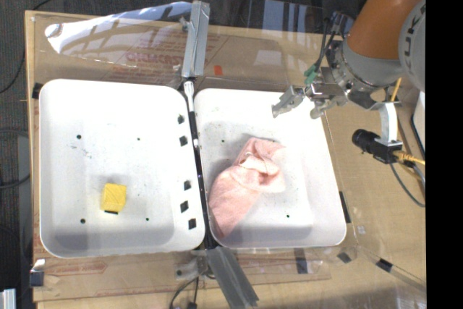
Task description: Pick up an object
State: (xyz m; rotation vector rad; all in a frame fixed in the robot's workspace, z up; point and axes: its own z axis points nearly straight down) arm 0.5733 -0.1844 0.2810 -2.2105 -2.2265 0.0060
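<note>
A crumpled pink cloth [244, 184] lies in the right bin [318, 224], running from its middle down toward the front left corner. A small yellow block [113, 197] sits in the left bin [58, 112], near its front left. My gripper [299, 104] hovers over the back right part of the right bin, above and to the right of the cloth. Its two fingers are spread apart with nothing between them.
A metal divider rail [194, 47] runs between the bins at the back. A clear plastic sheet [116, 29] lies behind the left bin. A black cylindrical part with yellow cable [376, 145] sticks out right of the right bin.
</note>
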